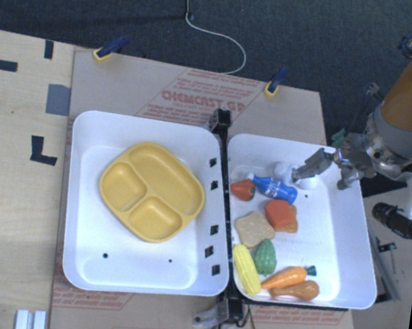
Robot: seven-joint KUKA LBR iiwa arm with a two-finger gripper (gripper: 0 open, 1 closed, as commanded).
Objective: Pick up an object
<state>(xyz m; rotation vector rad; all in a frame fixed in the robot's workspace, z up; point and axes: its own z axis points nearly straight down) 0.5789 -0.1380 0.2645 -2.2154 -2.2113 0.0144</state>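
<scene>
2 white bins [77, 202]; 1 yellow tray [151, 190]; 1 blue bottle [274, 187]; 1 corn cob [245, 268]; 1 carrot [285, 277]; approx. 5 other toy foods.

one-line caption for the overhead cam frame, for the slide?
Open gripper hovers over right bin of toy food near the blue bottle; yellow tray sits in left bin.

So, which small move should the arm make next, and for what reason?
Probably lower the pincer a little toward the blue bottle. It hovers open over the right bin with nothing between its fingers, and the bottle lies closest, just left of it.
</scene>
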